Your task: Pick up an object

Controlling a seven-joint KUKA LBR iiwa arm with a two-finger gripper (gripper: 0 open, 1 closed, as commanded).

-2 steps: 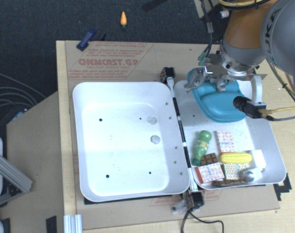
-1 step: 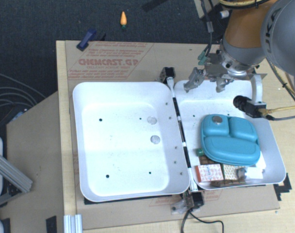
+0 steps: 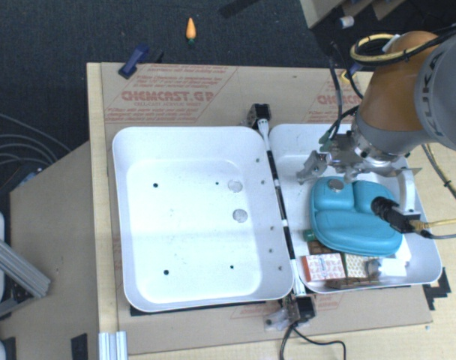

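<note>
**Hanging low over the teal tub in the right bin**

The gripper [image 3: 331,169] sits at the far end of a teal tub [image 3: 355,227], over its upper edge. From this slant I cannot tell whether it is open or closed, nor whether it touches the plastic. A small pale knob [image 3: 334,184] on the tub lies just below the gripper.

The tub is the thing nearest to be picked. It lies flat in the right bin [image 3: 294,147] and reaches from under the gripper toward the near wall. Past the tub's near end, against that wall, lies a red-and-white patterned box [image 3: 322,265]. Just beside the box is something brown and grey [image 3: 359,271], perhaps a wrapper, too crowded to name.

Above the gripper rises the grey wrist, then the arm's orange band [image 3: 397,88].

On the view's left of the gripper, across the black seam between the two bins, is the left bin [image 3: 175,238]. Two small pale discs [image 3: 238,201] lie near its middle, well apart from the gripper.

Both bins rest on a tan sheet printed in red [image 3: 175,88]. Beyond the sheet's far edge, a blue piece [image 3: 133,61] and a small orange piece [image 3: 190,28] lie on the dark floor.
</note>
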